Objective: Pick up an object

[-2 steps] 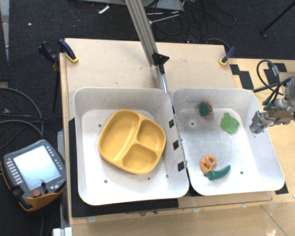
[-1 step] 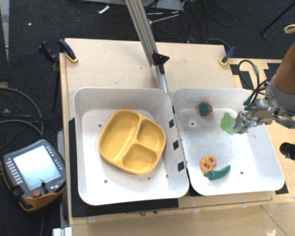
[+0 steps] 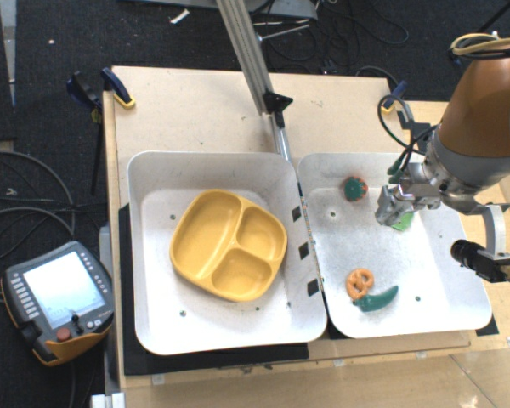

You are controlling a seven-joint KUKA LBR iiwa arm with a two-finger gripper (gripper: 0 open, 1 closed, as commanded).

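Observation:
My gripper (image 3: 392, 208) hangs over the upper middle of the right bin (image 3: 459, 313), on the grey arm coming in from the right. A small light-green object (image 3: 402, 221) shows just under and beside its tip, mostly hidden, and I cannot tell whether it is held. A round teal and red object (image 3: 354, 189) lies to the gripper's left near the bin's back. Toward the front of the bin lie an orange pretzel shape (image 3: 359, 281) and a dark green pepper-like piece (image 3: 379, 298), touching each other.
A yellow three-compartment plate (image 3: 229, 244) sits in the left bin (image 3: 153, 313). A slanted metal pole (image 3: 248, 45) rises from the bench behind the bins. A teach pendant (image 3: 58, 300) lies on the floor at the left.

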